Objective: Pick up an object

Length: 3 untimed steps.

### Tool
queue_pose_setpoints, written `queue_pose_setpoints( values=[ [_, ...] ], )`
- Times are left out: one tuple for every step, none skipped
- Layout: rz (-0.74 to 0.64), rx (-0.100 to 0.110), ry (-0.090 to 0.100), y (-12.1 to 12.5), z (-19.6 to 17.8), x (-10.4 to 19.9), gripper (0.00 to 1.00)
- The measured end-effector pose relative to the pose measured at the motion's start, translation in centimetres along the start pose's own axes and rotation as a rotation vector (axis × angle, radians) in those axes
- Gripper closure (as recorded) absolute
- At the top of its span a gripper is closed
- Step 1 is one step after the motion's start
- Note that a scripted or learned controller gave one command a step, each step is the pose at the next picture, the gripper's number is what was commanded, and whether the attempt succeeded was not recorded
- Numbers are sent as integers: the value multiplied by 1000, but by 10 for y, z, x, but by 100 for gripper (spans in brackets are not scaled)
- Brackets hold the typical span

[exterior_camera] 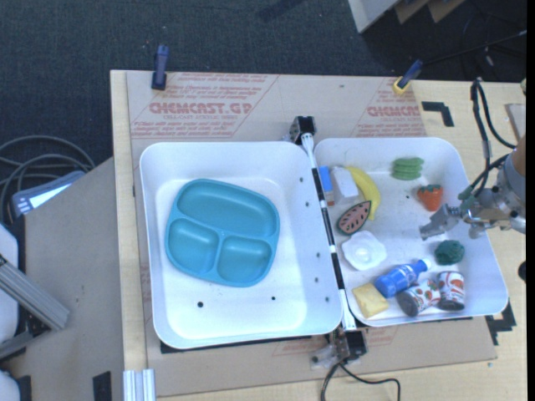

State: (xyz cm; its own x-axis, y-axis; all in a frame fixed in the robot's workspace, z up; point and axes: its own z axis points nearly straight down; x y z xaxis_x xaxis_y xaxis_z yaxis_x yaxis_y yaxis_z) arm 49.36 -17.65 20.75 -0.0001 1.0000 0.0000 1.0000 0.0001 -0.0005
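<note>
Camera view: two shallow white bins are seen side by side on a bench. A blue divided plate (222,231) is laid in the left bin (159,182), well apart from everything else. The right bin (489,295) is crowded with small objects: a yellow banana (367,190) beside a white box (343,182) near the centre divider, a watermelon slice (354,217) just below them, a white cup (364,250), a yellow block (370,300), a blue bottle (399,278), and a red-and-white can (435,293) lying on its side. A green ridged object (408,168) and a red strawberry-like piece (430,195) are placed toward the far side. The gripper (437,225) is reached in from the right and is positioned above the bin, between the red piece and a dark green object (450,251). Whether its jaws are spread or closed cannot be told; nothing is seen held.
</note>
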Motion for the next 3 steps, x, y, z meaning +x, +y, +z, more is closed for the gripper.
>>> queue_pose_setpoints(
  values=[
    [-1, 1, 1, 81, 119, 64, 0],
    [-1, -1, 0, 151, 123, 75, 0],
    [-2, -1, -2, 151, 112, 75, 100]
  ],
)
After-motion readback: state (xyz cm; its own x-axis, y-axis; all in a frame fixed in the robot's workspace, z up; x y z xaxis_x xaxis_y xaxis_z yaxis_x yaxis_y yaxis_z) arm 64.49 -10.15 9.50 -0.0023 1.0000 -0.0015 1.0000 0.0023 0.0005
